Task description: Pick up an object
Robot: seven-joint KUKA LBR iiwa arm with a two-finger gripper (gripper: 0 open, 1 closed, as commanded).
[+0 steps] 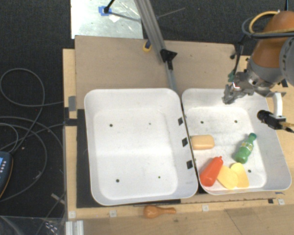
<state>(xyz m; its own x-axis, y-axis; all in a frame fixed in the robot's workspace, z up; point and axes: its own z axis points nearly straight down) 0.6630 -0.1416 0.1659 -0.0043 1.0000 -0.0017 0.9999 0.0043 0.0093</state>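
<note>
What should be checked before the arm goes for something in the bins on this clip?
1. Things to pick are in reach: ok. The green bottle, red bottle, yellow piece and tan block lie in the right bin.
2. Gripper above that bin: ok, over its far rim.
3. Gripper free of any load: cannot tell.
4. Target standing apart: not ok for the red bottle and yellow piece, which touch; the tan block lies alone.
5. Finger opening: cannot tell.
6. Stray thing: the brown object lies outside the bins on the bench's near edge, not ok.
</note>
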